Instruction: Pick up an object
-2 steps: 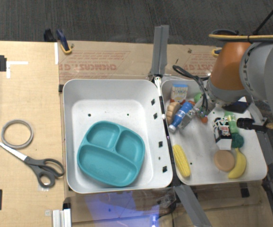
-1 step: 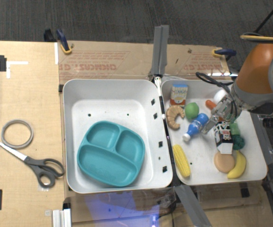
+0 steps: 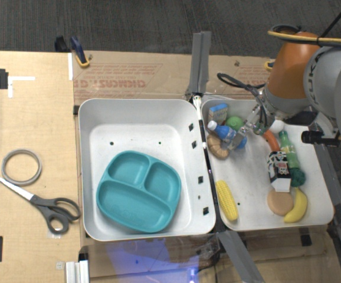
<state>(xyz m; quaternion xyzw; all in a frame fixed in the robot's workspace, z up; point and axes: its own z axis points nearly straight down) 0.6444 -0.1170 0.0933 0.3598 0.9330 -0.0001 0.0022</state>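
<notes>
White plastic forms the two shallow bins at the middle of the frame. The left bin (image 3: pixel 94 158) holds a teal divided plate (image 3: pixel 138 191) in its lower half. The right bin (image 3: pixel 250 211) carries the loose objects: a corn cob (image 3: pixel 226 200) at lower left, a banana (image 3: pixel 297 207) and a tan round piece (image 3: pixel 279 201) at lower right, a black-and-white cow-patterned carton (image 3: pixel 279 167) just above them, and a clear bottle with a blue cap (image 3: pixel 226 135) near the upper left, beside a green ball (image 3: pixel 234 122). The grey arm with its orange band (image 3: pixel 291 69) reaches in from the upper right. Its gripper (image 3: pixel 257 121) hangs low over the upper part of the right bin, just right of the bottle; whether its fingers are open or closed on anything I cannot tell. Scissors (image 3: pixel 43 205) and a tape roll (image 3: pixel 21 166) lie at the frame's lower left.
</notes>
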